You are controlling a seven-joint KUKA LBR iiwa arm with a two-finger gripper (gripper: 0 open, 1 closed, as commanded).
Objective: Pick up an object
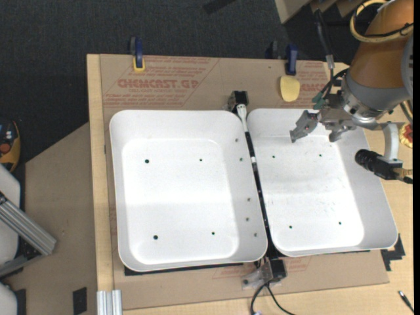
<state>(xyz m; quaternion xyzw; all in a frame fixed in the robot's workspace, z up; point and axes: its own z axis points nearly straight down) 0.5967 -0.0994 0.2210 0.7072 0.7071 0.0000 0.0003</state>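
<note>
Grey claw (319, 128) hangs spread and unladen above the right bin (367, 235); search step, and next move requires a target.

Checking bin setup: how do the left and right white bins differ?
The left shallow white bin has nothing above it; the right shallow white bin has the grey pincer above its far end. The left looks wider, the right narrower. Both show small dark dots.
</note>
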